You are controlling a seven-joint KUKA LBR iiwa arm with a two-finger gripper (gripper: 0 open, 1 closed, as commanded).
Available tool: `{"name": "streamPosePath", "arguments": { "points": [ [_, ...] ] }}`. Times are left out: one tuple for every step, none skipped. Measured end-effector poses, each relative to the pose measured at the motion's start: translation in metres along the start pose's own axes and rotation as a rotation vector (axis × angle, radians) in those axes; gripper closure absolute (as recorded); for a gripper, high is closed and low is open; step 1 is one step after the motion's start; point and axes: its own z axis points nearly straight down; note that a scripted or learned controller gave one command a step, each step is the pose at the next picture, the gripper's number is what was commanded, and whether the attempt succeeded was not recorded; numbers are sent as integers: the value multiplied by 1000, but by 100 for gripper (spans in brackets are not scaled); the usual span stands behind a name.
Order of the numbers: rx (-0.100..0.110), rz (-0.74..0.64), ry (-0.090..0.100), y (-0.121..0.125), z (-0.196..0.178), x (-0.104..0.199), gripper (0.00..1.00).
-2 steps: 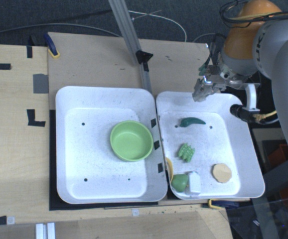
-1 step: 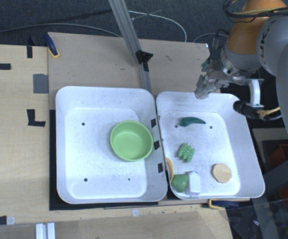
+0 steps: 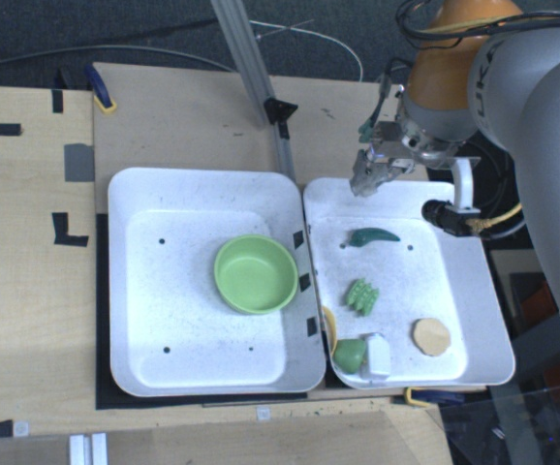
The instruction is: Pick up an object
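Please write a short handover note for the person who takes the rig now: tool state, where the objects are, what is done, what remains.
Tool: above the far edge of the right bin, nothing seen in it.
Right bin: dark green pepper-like toy, light green ridged toy, tan round piece, green round object touching a white block at the near edge.
Left bin: green bowl.
Done: no pick yet.
Left: descend, grasp one object, lift.

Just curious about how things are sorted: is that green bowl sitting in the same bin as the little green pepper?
No, the green bowl sits in the left bin, while the green pepper lies in the right bin.
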Motion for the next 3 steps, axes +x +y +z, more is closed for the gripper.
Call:
{"name": "streamPosePath", "arguments": {
  "points": [
    [0,-1,1,-19,-10,56,100],
    [1,-2,1,-38,-17,113,100],
    [3,0,-1,-67,-8,158,100]
  ]
}}
